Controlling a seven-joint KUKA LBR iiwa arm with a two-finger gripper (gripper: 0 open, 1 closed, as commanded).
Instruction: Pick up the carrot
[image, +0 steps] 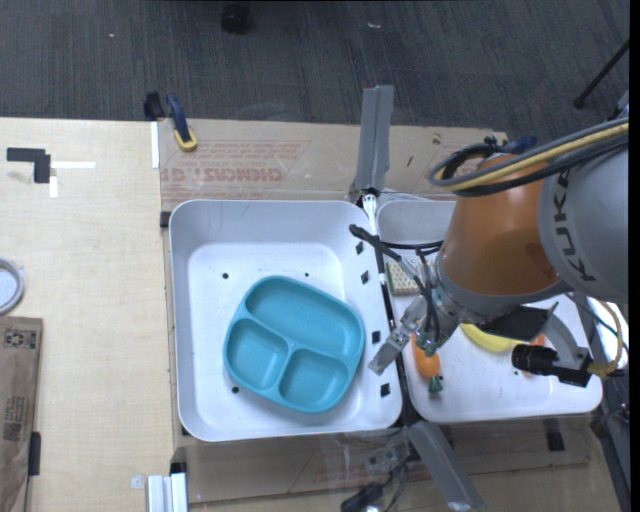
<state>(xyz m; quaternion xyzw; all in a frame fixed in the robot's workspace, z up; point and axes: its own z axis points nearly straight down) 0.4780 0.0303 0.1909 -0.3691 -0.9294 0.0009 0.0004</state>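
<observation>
The carrot (432, 364), small and orange with a green top, lies at the left edge of the right bin (500, 400), close to the wall between the two bins. My gripper (418, 338) hangs directly over it at the end of the orange-banded wrist. Its tip sits right at the carrot's green end. The wrist hides much of the right bin's back half.
A blue divided plate (295, 345) lies in the left bin (200, 300). A yellow banana (488, 338) rests in the right bin just right of the gripper. A pale checkered piece (403, 276) sits by the divider further back.
</observation>
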